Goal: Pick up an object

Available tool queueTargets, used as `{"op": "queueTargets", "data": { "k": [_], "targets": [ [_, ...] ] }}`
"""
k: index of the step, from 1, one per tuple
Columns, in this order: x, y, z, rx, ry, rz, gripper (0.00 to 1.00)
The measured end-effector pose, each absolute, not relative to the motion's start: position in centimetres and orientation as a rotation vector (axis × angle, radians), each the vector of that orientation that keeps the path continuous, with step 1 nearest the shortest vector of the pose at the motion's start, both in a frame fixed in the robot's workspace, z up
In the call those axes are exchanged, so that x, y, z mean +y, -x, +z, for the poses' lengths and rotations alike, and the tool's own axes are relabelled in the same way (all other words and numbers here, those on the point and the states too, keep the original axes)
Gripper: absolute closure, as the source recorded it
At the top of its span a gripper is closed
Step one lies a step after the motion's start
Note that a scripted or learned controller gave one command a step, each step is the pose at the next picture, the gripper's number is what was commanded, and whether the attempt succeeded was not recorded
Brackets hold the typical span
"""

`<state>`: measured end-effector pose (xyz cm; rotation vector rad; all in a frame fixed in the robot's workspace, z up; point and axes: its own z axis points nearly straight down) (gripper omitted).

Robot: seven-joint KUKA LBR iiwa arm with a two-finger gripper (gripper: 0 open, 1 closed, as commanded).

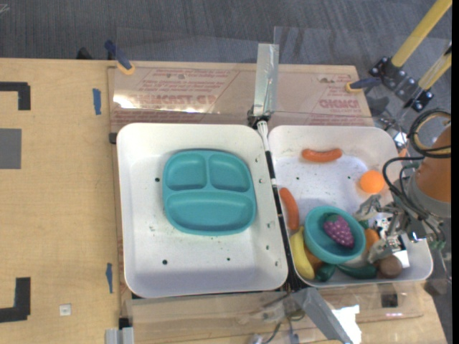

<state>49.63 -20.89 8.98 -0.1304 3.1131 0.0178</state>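
Toy food crowds the right bin (pixel 337 136), and that is where we look for something to pick up. A sausage (pixel 321 154) lies alone near the far wall, an orange ball (pixel 372 182) sits by the right wall, and a second sausage (pixel 289 206) runs along the divider. Nearer the front, a teal bowl (pixel 328 236) holds a bunch of purple grapes (pixel 340 229), with a banana (pixel 303 256) tucked against its left side and a dark green piece (pixel 357 269) just in front.

Our end effector (pixel 388 229) hangs low over the bin's right front corner, just beside the bowl and near a brown piece (pixel 391 266) — we cannot tell whether it is spread or closed, since cables and metal parts clutter that spot. We see nothing clearly held.

We judge these items light and stiff, likely smooth plastic, so somewhat slippery. The lone sausage looks the easiest — free on all sides, best pinched across its narrow middle. The ball may roll away under a poor pinch. The bowl could be taken by its rim, though the grapes might tumble out.

The left bin (pixel 136 192) carries a teal divided plate (pixel 209 192), flat and hard to get under.
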Motion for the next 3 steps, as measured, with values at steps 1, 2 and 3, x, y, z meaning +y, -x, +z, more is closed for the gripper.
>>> {"op": "queueTargets", "data": {
  "k": [1, 2, 3],
  "targets": [
    [-21.68, -49.4, 9.03, 3.102, 0.286, -0.003, 0.0],
    [-21.71, -49.48, 8.92, 3.101, 0.337, -0.003, 0.0],
    [-22.02, -49.19, 8.87, 3.096, 0.428, -0.005, 0.0]
  ]
}}
